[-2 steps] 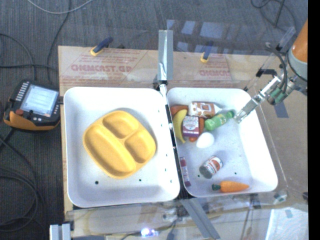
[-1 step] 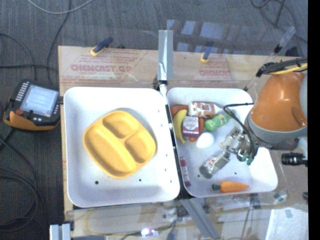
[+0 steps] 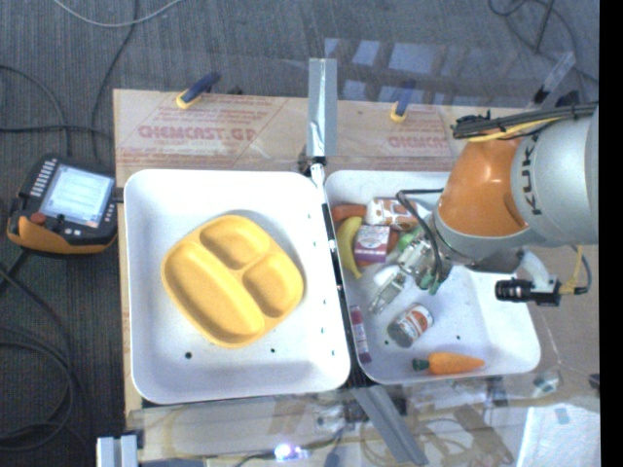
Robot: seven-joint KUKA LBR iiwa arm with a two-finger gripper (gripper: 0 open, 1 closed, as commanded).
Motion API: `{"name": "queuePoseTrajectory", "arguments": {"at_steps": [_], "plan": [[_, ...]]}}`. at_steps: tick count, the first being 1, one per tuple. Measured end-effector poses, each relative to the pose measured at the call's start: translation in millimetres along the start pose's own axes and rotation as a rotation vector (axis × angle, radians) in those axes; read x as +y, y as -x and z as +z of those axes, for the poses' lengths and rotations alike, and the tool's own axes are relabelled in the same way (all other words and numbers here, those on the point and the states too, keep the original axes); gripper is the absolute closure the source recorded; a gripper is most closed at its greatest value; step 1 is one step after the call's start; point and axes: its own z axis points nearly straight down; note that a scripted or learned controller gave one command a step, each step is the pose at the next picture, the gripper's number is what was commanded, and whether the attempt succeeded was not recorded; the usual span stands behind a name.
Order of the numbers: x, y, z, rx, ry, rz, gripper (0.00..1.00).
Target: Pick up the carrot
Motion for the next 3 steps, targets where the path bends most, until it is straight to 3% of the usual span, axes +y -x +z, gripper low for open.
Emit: {"name": "queuePoseTrajectory", "arguments": {"at_steps": [1, 2, 3], "plan": [[-35, 125, 1, -0.006, 0.001, -0.092, 0.0], [26, 85, 1, -0.007, -0.004, 0.119, 0.0], [4, 23, -1, -0.01, 0.0, -0.023, 0.0]]}}
